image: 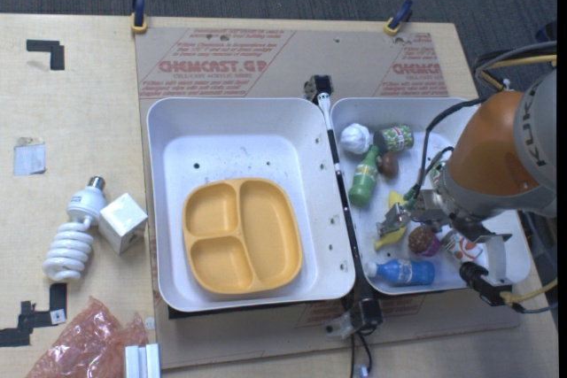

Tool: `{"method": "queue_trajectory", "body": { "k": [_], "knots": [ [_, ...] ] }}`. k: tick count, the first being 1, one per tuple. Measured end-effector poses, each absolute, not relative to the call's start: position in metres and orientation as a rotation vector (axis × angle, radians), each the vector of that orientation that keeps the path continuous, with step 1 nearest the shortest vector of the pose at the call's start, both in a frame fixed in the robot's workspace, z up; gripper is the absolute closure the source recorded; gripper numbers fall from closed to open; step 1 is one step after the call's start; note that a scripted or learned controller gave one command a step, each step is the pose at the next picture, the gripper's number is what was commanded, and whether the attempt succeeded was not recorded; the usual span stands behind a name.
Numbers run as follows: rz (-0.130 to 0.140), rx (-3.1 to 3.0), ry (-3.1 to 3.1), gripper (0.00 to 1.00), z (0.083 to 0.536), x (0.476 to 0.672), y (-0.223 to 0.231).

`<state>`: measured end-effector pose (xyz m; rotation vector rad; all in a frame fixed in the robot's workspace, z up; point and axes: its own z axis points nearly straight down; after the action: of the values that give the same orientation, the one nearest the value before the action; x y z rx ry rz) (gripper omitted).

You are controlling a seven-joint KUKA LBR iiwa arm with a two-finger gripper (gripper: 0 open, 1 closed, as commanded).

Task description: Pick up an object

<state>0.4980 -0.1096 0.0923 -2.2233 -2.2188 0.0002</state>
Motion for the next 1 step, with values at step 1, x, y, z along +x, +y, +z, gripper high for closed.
{"method": "queue_trajectory", "body": {
  "k": [1],
  "knots": [
    [-0.003,-2.226,-2.219,1.00,0.1023,0.4996,-0.1100]
  ]
}}
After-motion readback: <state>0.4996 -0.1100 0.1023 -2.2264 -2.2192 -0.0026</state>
